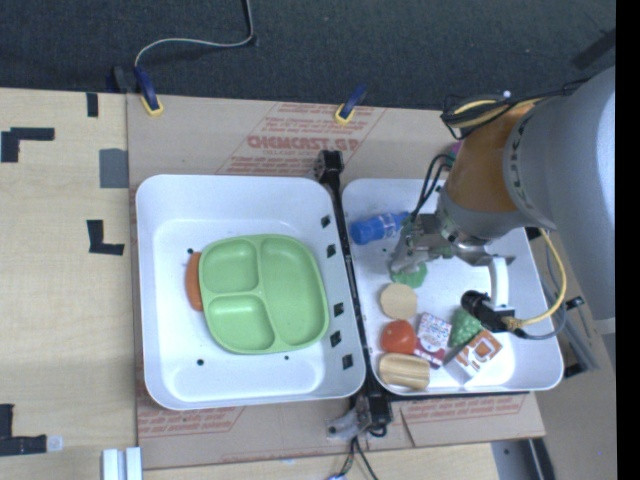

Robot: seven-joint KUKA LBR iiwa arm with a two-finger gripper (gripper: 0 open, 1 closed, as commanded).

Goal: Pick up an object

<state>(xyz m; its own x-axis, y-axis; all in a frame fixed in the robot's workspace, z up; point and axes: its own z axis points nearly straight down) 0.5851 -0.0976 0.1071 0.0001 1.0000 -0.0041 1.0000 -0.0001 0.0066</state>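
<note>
I hang low over the right bin (535, 368), my gripper (408, 258) down on a small green object (413, 274) that sits right under my tips. Whether my jaws are spread or closed on it, I cannot tell. A blue bottle (375, 228) lies just beside me toward the divider; a tan round piece (399, 300) lies just beyond the green one.
</note>
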